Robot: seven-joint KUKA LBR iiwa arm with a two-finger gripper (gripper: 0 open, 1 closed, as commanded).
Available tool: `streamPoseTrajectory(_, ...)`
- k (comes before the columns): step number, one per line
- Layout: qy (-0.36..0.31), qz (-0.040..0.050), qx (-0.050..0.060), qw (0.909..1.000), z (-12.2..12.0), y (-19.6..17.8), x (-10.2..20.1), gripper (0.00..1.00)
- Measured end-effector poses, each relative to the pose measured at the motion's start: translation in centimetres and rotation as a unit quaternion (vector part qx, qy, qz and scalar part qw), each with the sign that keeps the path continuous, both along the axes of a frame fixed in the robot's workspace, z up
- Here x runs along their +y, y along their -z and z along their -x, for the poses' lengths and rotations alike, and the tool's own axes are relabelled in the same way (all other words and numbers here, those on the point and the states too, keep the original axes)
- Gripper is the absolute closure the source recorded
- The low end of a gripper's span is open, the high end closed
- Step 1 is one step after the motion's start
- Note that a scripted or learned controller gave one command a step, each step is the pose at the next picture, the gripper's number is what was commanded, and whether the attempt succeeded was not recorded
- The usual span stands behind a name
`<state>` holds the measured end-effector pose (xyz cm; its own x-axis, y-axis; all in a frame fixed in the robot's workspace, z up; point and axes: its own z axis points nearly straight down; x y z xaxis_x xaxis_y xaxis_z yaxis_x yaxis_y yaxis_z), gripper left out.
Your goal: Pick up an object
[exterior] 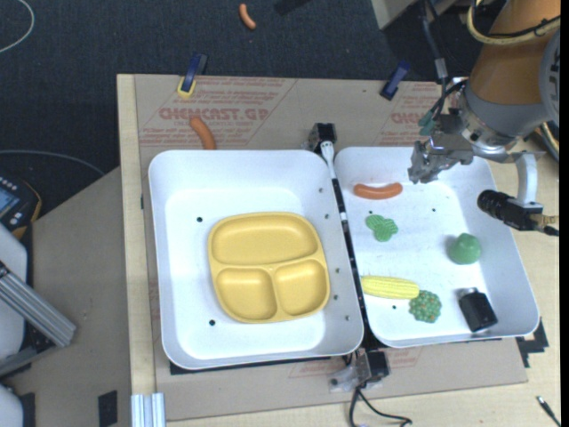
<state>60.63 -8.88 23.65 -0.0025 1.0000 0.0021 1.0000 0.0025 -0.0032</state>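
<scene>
The right bin (498,283) holds an orange sausage (378,189) near its far edge, a small green broccoli piece (382,228), a green rounded thing (464,248), a yellow corn cob (389,286), a larger broccoli (425,306) and a black block (477,310). My gripper (427,171) hangs over the far part of this bin, just right of the sausage and a little above it. Nothing shows between its tips.
The left bin (178,203) carries a yellow divided plate (267,265). A second orange sausage (204,132) lies on the board behind the left bin. A blue-and-yellow clamp (189,76) and a blue clamp (395,81) grip the board's far edge.
</scene>
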Motion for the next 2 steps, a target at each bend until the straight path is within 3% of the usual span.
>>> streamPoseTrajectory(2, 0.000, -0.0001, 0.001, 1.0000, 8.5, 0.5, 6.1, 1.00)
